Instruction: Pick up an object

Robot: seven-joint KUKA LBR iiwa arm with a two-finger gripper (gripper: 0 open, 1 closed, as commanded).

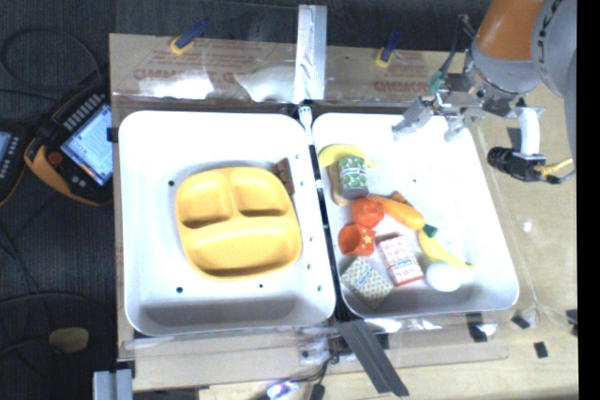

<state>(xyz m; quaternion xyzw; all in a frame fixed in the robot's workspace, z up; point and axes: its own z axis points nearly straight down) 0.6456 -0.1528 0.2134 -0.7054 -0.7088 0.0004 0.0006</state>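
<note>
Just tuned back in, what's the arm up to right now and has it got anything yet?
Nothing picked up yet. The end effector hangs over the upper right part of the right bin, fingers spread, with nothing between them. The small items sit clustered along that bin's left and lower side: a green can, a carrot, a red box, a white egg. The left bin holds a yellow divided tray, untouched.

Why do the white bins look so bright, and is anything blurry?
Camera view: strong overhead light washes out the right bin and left bin, hiding surface detail; the yellow tray shows soft glare; small items look slightly soft, and the gripper is fuzzy.
</note>
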